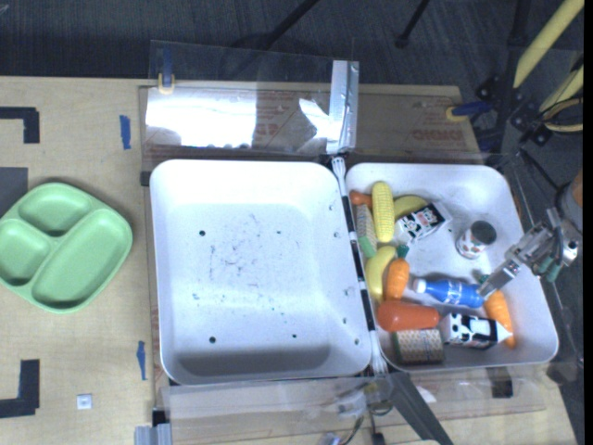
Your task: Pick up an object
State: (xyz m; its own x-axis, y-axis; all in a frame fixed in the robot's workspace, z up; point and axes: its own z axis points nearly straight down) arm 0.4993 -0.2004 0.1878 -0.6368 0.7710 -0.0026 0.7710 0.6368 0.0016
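Fingers (500,279) low at the right edge of the frame, over the right bin (533,341); whether they're spread or clenched, can't tell. Just below them an orange carrot (499,310), beside it a blue tube (450,292). Left bin (246,179) centre frame.

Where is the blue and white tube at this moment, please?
The blue and white tube lies in the right bin, toward its front, between the orange carrot and the gripper.

Toys heaped in the right bin (533,248): corn cob (382,210); blue tube (448,292) lying flat; orange carrot (500,311).
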